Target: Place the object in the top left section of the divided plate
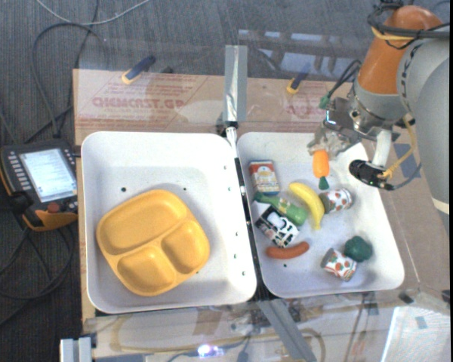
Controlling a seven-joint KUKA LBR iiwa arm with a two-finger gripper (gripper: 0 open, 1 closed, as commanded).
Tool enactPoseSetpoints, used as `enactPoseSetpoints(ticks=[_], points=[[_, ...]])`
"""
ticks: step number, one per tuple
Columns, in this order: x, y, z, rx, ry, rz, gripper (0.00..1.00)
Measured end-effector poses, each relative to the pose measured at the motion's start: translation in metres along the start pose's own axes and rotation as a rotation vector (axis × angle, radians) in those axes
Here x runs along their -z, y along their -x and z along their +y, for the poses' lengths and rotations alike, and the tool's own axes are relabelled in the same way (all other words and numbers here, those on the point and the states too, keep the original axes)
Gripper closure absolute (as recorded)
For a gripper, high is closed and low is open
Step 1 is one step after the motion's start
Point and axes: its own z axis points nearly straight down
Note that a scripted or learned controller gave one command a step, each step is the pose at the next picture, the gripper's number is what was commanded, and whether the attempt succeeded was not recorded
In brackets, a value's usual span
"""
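- Nearest the camera, a yellow plastic divided plate (152, 241) lies tilted in the left shallow white bin (106, 153); its large section faces up-left, with two smaller sections toward the lower right.
- In the right white bin (389, 266) lie toy foods: a brown sausage (288, 250), a dark green round vegetable (358, 248), two small strawberry-print cups (338, 264) (337, 199), a black-and-white patterned carton (278, 227), a yellow banana (308, 201) and an orange-labelled box (263, 176).
- Farther back, an orange toy carrot with a green tip (321, 166) hangs upright just below the claw (325, 143) of the grey arm, orange band above its wrist (389, 55); whether the claw is closed on the carrot, cannot be told from here.
- Judgement: if the grip holds, the carry should go left over the central divider (235, 138), high enough to clear it, then lower into the plate's top left section before release; a slipping or swinging carrot could land in a neighbouring section.
- The bins rest on a brown cardboard-covered tabletop (155, 100); a handheld control pendant (38, 176) sits to the left, and cables trail over grey carpeted floor (75, 21) beyond.
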Motion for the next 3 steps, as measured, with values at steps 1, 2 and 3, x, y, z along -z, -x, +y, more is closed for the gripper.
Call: enactPoseSetpoints(ticks=[1, 2, 3], points=[[0.065, -0.041, -0.143, 0.033, -0.002, 0.003, 1.0], [0.009, -0.097, -0.195, 0.497, -0.002, 0.004, 1.0], [-0.008, -0.158, -0.224, 0.797, -0.002, 0.004, 1.0]])
